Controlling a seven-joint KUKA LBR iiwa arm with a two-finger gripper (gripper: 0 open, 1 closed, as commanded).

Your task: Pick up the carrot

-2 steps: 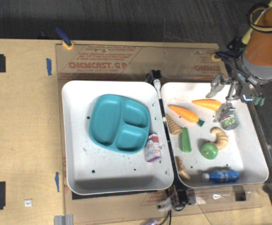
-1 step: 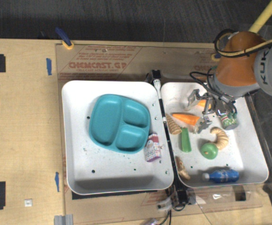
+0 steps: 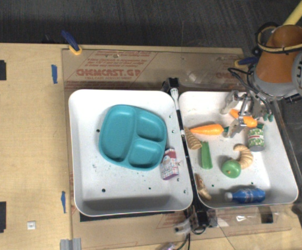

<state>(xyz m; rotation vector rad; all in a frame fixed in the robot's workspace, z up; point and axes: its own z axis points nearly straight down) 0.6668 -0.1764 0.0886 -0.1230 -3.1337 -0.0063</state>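
Observation:
The carrot [image 3: 207,130], orange with a green stub at its right end, lies on the floor of the right bin [image 3: 289,184], near the bin's left wall and pointing left. My gripper [image 3: 246,111] hangs over the upper right part of that bin, a short way right of and above the carrot's green end. A small orange object [image 3: 248,122] sits directly under the gripper; whether it is held is unclear. The carrot itself is free and apart from the gripper.
The right bin also holds a green-and-white can [image 3: 255,138], a croissant [image 3: 244,154], a green apple [image 3: 231,168], a green stick-shaped vegetable [image 3: 206,155], a blue bottle [image 3: 246,195] and bread pieces [image 3: 194,141]. The left bin [image 3: 83,186] holds a teal divided plate [image 3: 133,137] and a small packet [image 3: 169,165].

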